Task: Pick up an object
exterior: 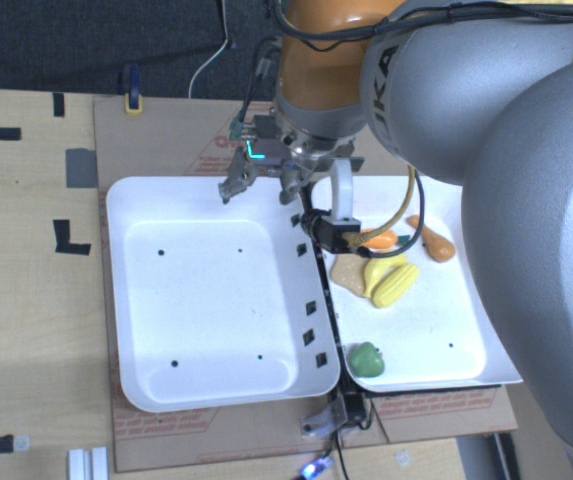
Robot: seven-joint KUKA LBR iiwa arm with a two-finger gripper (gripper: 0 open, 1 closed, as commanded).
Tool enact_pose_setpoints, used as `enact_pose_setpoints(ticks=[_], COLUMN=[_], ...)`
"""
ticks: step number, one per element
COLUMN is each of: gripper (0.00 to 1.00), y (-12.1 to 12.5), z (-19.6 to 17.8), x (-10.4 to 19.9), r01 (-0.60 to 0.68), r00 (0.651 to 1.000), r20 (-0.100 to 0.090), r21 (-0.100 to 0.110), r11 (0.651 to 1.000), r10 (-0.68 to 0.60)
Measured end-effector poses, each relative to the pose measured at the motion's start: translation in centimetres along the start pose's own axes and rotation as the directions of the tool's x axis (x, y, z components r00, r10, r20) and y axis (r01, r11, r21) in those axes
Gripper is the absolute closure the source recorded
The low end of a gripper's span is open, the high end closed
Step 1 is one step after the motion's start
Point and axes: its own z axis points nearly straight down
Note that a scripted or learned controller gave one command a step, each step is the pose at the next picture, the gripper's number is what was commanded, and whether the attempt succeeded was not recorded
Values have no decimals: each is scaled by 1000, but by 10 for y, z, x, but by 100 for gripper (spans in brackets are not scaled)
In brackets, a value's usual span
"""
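Five small things lie in the right bin [466, 360]: a yellow corn cob [391, 283] touching a tan flat piece [346, 273], an orange carrot [382, 239], an orange-brown piece [435, 245] beside it, and a green object [366, 360] alone near the front; the gripper [260, 190] hangs over the far rim of the left bin [206, 298], its fingers spread with nothing between them; closing here would likely catch only air; among the clustered pieces a finger could land on a neighbour or strike the dividing wall; the rounded green object might squirt free.
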Motion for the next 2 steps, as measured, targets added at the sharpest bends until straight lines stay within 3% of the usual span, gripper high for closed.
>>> enact_pose_setpoints(ticks=[1, 2], gripper=[0, 100], y=[-6, -6], z=[-238, -235], x=[-51, -47], r01=[-3, 0], r00=[1000, 1000], r20=[-1, 3], r21=[-19, 1], r11=[1000, 1000], r10=[3, 0])
